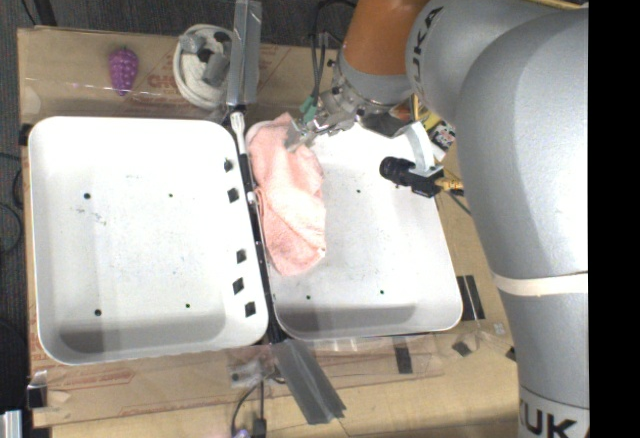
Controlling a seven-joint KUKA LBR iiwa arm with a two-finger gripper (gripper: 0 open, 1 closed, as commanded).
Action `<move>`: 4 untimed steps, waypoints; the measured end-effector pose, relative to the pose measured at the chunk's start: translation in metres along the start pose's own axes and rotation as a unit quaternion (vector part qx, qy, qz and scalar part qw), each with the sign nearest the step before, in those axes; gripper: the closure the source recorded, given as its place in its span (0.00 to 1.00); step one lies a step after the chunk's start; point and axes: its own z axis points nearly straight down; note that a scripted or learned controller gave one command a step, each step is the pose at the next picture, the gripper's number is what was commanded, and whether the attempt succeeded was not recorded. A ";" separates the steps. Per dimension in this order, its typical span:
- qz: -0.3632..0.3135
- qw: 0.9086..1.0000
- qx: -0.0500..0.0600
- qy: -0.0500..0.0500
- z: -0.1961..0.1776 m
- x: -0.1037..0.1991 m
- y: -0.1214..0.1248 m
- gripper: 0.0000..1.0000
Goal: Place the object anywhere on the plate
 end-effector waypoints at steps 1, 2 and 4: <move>-0.003 1.000 0.000 0.000 -0.039 0.001 0.000 1.00; -0.205 0.979 0.001 0.000 -0.031 0.052 -0.011 1.00; -0.573 0.820 0.001 0.000 -0.038 0.149 -0.020 1.00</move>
